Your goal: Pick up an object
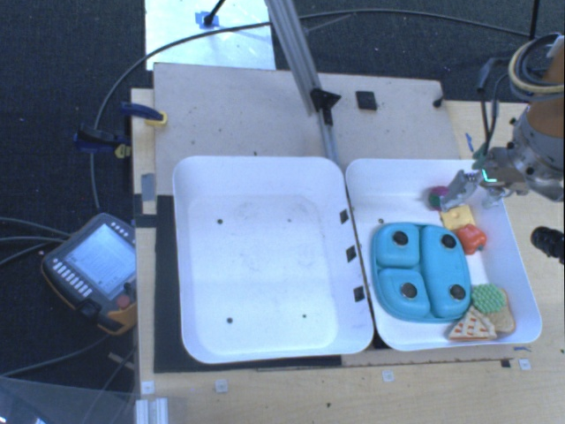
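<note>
Nearest the camera, at the lower left beyond the bench edge, a grey handheld control pendant with a lit screen lies on dark carpet among black cables.

Two shallow white plastic bins sit side by side on the pale wooden bench. Taking the large turquoise four-dimpled plastic block as the landmark: it lies in the right-hand bin, roughly at that bin's middle, with its long axis running from the upper left toward the lower right of the view and its dimpled face up. Left of it, across the bins' shared rims, is the left-hand white bin. Just up and right of the block lie a small yellow square piece and a small orange-red chunk, close together; the orange-red one is just beside the block's upper right corner. Further up from the block, near the bin's far side, sits a small magenta and green object. Down and right of the block are a round green textured disc and a tan and white triangular wedge, both just beside its lower right corner.

Up and right of the block, the metal two-finger gripper hangs over the yellow piece and the magenta and green object; whether it is spread or pressed together cannot be told. Its grey arm with an orange band enters from the right.

Beyond the bins, a grey metal pole slants across the bench, and blue and yellow clamps grip the bench's left edge.
</note>
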`<state>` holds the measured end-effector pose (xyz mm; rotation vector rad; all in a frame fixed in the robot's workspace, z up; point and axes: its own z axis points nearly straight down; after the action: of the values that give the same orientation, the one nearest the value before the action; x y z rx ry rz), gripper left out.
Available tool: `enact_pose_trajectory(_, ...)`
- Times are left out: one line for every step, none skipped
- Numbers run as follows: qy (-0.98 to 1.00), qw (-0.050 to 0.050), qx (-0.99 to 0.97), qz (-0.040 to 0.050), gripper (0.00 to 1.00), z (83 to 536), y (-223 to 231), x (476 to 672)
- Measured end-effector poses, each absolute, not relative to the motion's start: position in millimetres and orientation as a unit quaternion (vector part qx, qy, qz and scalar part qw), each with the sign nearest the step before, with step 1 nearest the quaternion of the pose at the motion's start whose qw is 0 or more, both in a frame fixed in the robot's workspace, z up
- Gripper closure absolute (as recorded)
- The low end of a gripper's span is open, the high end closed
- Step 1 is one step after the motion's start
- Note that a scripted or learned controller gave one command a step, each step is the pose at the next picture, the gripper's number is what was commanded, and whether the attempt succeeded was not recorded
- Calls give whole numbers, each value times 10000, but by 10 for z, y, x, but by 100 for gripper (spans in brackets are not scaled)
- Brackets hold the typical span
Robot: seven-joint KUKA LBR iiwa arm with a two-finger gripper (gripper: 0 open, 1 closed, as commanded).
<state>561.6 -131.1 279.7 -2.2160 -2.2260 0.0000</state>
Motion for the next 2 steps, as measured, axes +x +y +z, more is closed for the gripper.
enact_pose_trajectory(-7088, -5, -7054, -6, 0, 2805, -1311, 5620)
enact_pose_trajectory(-7079, 7, -7063, 6, 0, 2382, -1272, 5605)
